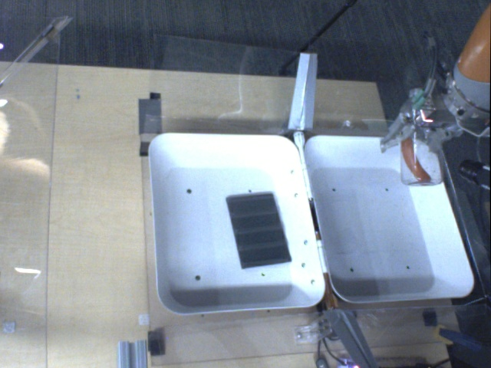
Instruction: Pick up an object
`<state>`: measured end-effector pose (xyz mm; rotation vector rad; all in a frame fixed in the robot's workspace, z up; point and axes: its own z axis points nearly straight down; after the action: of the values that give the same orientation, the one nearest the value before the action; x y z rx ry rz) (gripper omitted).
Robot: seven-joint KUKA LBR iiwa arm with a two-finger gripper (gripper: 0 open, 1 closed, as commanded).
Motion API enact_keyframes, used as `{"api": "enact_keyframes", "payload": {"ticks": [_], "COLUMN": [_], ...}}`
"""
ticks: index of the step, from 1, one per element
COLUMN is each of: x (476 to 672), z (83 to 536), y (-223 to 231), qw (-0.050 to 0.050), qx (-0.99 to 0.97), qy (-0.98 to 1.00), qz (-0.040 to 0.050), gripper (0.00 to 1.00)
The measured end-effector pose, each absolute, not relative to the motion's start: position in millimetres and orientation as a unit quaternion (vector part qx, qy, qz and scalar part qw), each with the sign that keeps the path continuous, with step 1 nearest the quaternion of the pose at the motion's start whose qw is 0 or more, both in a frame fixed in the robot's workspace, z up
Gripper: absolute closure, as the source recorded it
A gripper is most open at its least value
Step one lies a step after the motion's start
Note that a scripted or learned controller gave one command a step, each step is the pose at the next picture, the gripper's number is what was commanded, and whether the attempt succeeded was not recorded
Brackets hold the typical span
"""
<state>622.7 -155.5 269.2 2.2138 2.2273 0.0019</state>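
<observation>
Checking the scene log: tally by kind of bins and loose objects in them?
White bins: 2, left bin, right bin
Dark ribbed rectangular object: 1, lying flat in the left bin
Orange-brown object: 1, at the gripper, above the right bin's far corner
Total: 4

Two white bins side by side on the wooden bench. Left bin has a dark ribbed rectangular pad lying flat near its centre, slightly angled. Right bin shows bare white floor. Arm with orange band enters at upper right. End effector sits over the right bin's far right corner, with a clear, reddish-brown object hanging at its tip; the grip itself is too blurred to make out.
</observation>
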Motion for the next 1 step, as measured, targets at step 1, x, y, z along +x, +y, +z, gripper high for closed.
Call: {"api": "enact_keyframes", "payload": {"ticks": [1], "x": [607.0], "z": [133.1], "y": [-151.5], "qw": [0.0], "qx": [0.686], "qy": [0.727], "qz": [0.0003], "gripper": [0.0]}}
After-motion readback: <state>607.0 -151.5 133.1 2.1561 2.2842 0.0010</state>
